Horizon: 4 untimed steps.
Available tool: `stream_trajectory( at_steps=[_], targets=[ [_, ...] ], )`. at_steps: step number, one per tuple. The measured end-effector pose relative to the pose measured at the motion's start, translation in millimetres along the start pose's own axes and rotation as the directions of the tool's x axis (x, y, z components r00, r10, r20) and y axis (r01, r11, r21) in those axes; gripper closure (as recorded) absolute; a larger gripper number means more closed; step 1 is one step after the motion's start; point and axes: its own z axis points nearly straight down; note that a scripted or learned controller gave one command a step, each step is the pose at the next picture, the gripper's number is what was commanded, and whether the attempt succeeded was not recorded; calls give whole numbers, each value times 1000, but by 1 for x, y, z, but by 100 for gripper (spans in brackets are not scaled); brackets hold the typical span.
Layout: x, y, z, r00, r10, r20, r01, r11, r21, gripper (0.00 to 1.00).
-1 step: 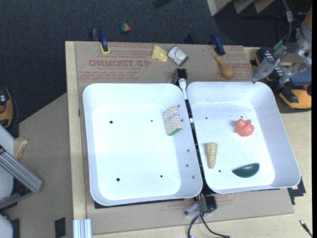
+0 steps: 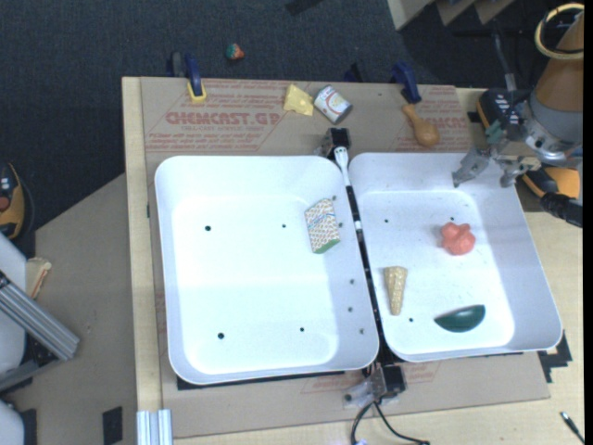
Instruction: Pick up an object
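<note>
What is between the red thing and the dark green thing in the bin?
Nothing. In the camera view, just bare white bin floor lies between the red thing and the dark green thing; the cone sits off to the side.

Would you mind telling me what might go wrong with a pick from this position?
1. The gripper sits over the right bin's far edge, apart from every item, so closing here would likely grab nothing.
2. The red object looks rounded and may slip out.
3. The cone and the dark green piece lie flat, so fingers may hit the floor.
</note>
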Motion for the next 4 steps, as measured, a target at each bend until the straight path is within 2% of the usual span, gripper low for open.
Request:
stream_trajectory(
  at_steps=[1, 2, 3, 4],
  targets=[
    [8, -11, 63, 1000, -6, -11, 6, 1000, -5, 0],
    [74, -27, 61, 1000, -8, -3, 8, 1000, -6, 0],
    [74, -55, 21, 1000, -1, 1, 1, 1000, -8, 0],
    [42, -83, 24, 1000, 2, 2, -2, 1000, -5, 0]
  ],
)
